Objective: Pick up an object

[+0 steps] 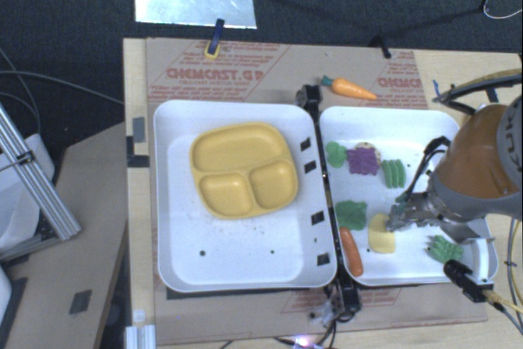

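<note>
Hovering our hand point(398, 218), whose grip we cannot tell, over the yellow piece point(381, 234), we judge it light, stiff, smooth plastic, best pinched across its narrow sides.

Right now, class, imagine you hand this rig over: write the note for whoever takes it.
Gripper: low in the right bin, at the yellow piece; grip state unclear.
Things: right bin holds purple piece, green pieces and an orange carrot; another carrot lies outside. Yellow tray sits in the left bin.
Done: nothing visibly lifted.
Left: grasp and raise one object.
</note>
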Action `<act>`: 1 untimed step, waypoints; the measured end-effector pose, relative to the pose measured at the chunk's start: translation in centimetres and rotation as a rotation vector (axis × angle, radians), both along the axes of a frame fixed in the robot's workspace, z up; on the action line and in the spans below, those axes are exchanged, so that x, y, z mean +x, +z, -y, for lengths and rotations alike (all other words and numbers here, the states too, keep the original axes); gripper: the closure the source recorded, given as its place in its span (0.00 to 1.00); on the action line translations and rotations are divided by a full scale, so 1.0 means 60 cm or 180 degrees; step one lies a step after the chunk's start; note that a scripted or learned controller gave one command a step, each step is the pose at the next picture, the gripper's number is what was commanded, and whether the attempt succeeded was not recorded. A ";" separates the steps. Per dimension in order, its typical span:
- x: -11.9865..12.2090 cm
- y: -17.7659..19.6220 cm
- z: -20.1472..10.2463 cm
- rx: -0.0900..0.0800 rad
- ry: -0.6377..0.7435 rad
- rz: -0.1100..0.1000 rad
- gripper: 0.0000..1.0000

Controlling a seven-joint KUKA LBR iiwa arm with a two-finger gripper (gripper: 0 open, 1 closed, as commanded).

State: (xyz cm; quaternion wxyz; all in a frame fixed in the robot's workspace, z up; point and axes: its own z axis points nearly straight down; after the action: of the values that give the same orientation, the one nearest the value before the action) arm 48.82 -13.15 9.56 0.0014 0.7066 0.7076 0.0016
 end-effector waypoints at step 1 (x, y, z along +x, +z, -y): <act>0.000 0.156 -0.192 0.0008 0.0039 0.0015 1.00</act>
State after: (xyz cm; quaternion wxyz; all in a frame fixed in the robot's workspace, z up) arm 48.84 -1.64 18.92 0.0023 0.7023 0.7119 0.0042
